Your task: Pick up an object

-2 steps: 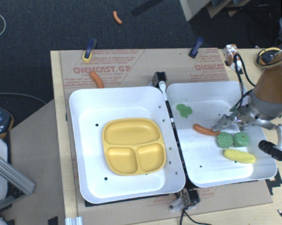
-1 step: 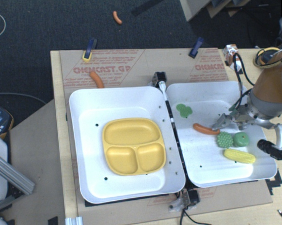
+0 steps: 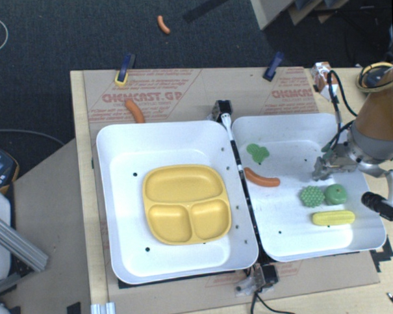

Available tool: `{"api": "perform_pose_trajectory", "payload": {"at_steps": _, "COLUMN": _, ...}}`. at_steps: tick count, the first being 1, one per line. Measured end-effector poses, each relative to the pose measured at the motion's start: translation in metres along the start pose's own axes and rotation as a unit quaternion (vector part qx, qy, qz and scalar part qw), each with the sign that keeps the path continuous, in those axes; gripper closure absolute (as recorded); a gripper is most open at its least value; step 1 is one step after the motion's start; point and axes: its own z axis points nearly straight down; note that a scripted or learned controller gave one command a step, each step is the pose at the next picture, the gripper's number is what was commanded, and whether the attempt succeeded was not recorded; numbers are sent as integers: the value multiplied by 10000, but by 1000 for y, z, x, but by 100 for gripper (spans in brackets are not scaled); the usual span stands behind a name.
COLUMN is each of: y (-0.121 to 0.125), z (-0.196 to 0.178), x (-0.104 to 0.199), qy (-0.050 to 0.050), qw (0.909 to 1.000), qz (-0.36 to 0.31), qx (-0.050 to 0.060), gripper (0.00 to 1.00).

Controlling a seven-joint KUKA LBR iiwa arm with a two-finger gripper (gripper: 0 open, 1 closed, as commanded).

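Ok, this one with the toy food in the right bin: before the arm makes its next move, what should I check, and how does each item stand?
1. Gripper is over the right bin: ok.
2. Something held between the fingers: cannot tell, too small and blurred.
3. Nearest targets, the green round piece and the green bumpy piece, lie just below the gripper, touching or nearly so: not ok for a clean single grasp.
4. Yellow piece lies flat, apart from the bin wall: ok.
5. Orange sausage lies close to the bin's left wall: cannot tell whether fingers fit.
6. Yellow divided tray sits in the left bin, out of the way: ok.
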Motion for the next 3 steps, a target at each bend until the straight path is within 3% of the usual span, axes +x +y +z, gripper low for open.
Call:
{"api": "perform_pose_trajectory", "payload": {"at_steps": 2, "y": 5, "z": -105, "x": 19, "qy": 6, "qw": 10000, "qz": -11, "qx": 42, "gripper": 100}}
{"api": "perform_pose_trajectory", "payload": {"at_steps": 3, "y": 6, "z": -124, "x": 19, "qy": 6, "qw": 10000, "qz": -7, "qx": 45, "gripper": 100}}
